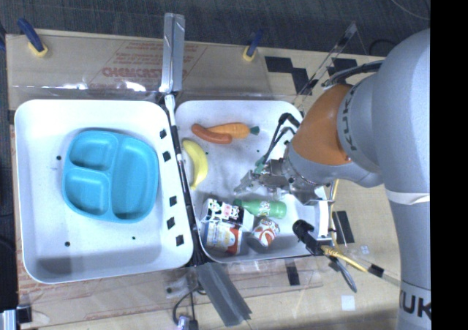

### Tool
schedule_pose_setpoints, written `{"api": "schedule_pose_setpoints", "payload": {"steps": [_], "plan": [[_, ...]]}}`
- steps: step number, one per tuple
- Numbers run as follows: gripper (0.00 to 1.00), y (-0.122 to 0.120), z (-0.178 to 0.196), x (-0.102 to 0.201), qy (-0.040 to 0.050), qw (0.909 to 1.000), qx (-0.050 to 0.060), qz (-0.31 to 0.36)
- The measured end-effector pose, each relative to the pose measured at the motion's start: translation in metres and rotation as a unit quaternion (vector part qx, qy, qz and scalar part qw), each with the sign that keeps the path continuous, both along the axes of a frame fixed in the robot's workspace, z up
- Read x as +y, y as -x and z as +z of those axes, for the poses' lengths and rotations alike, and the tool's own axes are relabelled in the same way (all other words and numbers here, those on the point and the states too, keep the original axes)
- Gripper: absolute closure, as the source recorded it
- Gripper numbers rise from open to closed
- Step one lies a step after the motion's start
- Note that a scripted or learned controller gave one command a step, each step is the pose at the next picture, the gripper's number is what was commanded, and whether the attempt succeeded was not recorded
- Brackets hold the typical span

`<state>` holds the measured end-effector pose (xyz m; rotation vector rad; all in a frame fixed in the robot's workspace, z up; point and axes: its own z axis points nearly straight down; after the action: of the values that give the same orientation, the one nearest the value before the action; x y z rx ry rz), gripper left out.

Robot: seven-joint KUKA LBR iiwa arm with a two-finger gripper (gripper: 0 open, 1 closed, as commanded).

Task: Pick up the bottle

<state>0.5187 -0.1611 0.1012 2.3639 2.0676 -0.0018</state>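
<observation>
Faint red lettering on the clear sheet [128, 65] behind the bins — illegible; white "KU" on the arm [414, 308].

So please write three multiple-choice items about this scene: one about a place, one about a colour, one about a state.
1. Where is the carrot?
A. left bin
B. right bin
C. on the bench

2. What colour is the divided plate?
A. blue
B. red
C. white

3. How does the green bottle stand?
A. upright
B. lying on its side
C. lifted above the bin

Answers:
1 B, it lies near the far wall of the right bin, beside the banana.
2 A, it is light blue in the left bin.
3 B, it lies flat among the other items, below the gripper.
</observation>
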Motion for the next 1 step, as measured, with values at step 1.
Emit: {"api": "schedule_pose_setpoints", "payload": {"steps": [1], "plan": [[0.0, -0.0676, -0.0102, 0.036, -0.0014, 0.999, 0.002, -0.045]]}}
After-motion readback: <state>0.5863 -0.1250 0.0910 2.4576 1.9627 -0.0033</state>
